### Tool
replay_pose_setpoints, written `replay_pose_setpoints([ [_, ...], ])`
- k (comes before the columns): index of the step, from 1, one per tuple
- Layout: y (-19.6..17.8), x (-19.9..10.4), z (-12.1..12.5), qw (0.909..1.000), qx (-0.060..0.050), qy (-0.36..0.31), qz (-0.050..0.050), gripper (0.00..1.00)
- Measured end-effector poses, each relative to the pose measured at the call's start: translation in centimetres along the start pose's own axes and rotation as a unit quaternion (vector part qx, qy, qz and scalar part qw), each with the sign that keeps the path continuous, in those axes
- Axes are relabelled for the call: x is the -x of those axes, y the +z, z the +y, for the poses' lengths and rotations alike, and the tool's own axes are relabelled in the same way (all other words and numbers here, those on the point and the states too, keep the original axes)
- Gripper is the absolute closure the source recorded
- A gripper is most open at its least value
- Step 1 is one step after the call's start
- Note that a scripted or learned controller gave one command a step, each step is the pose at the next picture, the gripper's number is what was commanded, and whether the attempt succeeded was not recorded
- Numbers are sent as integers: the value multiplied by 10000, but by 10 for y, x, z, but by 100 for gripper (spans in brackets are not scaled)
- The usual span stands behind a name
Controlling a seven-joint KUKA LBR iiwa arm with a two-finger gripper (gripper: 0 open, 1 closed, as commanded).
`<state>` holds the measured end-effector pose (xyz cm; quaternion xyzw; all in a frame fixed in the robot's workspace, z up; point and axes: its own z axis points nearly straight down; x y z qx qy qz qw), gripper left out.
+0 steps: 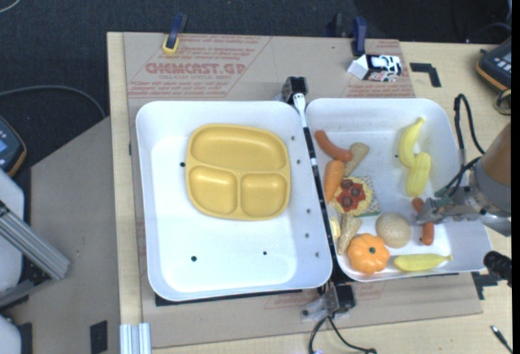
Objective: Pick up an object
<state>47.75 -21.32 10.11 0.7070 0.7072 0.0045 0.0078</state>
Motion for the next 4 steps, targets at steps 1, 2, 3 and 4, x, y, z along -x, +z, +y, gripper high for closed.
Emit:
replay_pose_setpoints([
  [1, -59, 9, -2, 10000, -53, 2, 0, 100],
  [2, -103, 12, -4, 10000, -55, -1, 3, 100],
  [3, -125, 12, -2, 10000, -64, -4, 9, 100],
  [4, -132, -44, 21, 10000, -64, -36, 24, 100],
])
